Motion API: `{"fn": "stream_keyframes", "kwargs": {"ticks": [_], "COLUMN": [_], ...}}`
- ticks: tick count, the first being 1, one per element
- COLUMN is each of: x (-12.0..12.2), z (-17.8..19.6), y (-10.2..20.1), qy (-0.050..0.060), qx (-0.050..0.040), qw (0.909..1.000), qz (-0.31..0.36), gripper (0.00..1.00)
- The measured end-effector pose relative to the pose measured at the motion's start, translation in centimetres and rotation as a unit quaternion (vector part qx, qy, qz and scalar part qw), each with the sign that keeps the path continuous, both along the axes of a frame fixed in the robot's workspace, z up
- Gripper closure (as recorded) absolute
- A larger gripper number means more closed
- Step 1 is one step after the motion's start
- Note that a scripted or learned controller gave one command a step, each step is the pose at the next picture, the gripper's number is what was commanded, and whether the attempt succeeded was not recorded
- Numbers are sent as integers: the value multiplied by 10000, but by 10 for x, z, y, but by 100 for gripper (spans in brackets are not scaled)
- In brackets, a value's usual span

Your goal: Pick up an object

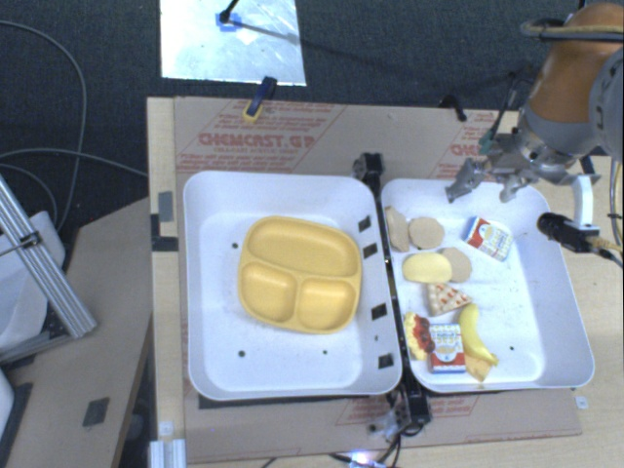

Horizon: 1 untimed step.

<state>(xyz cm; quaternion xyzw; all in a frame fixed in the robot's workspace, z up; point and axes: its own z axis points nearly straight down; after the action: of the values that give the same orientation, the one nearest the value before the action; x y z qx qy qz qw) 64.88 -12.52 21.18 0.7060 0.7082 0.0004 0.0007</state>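
Hand [485,181] spread over food-filled right bin [556,291]

Bright even light, glare on foil sheet [232,25], slightly soft focus

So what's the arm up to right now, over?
Gripper open, holding nothing, above right bin's far edge. Food toys untouched: milk carton nearest, banana further. Nothing in the way.

Pale yellow three-compartment plastic tray [298,273] in white left bin [210,261]. White right bin [546,310] holds yellow toy banana [476,339], red-white-blue small carton [487,238], tan round biscuits [425,232], red-and-white box [446,347]. Brown cardboard sheet [292,135] has red lettering.
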Motion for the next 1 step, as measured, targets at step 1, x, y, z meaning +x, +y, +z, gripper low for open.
{"fn": "stream_keyframes", "kwargs": {"ticks": [1], "x": [-6], "z": [-7], "y": [-60], "qy": [-12], "qx": [-9], "qw": [10000], "qz": [-25], "gripper": [0]}}
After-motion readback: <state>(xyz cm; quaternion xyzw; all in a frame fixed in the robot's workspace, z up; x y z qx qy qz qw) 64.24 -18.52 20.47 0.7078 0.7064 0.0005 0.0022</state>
